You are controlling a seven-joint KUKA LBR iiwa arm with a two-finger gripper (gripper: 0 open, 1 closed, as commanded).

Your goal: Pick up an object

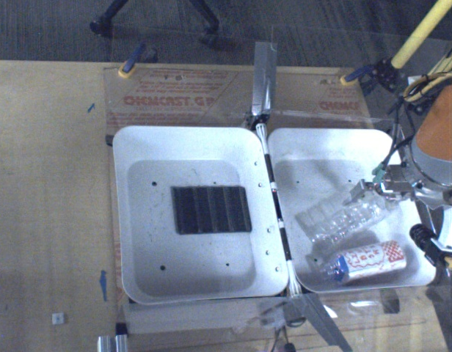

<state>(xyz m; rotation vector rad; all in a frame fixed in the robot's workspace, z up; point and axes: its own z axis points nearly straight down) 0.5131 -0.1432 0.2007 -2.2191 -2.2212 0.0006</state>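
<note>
We see two shallow white bins side by side on the wooden bench. The left bin (138,196) holds a dark ribbed rectangular object (211,209) lying flat near its middle, its ridges running away from us. The right bin (314,149) holds two things: a clear crumpled plastic bottle (343,218) lying on its side at a slant across the middle of the bin, and, nearer the front edge, a second bottle with a white and red label (367,259) and a blue cap, also on its side, cap pointing left. The two bottles lie near each other, but we cannot tell whether they touch. The arm (435,141) reaches in from the right, its orange band showing at the frame's edge, and the gripper (384,185) sits low over the right bin's right side, just at the upper end of the clear bottle. We cannot tell how the gripper stands or whether it has hold of anything, since that end of the bottle is transparent and merges with the metal parts. A clear sheet with red lettering (175,97) lies behind the bins.
</note>
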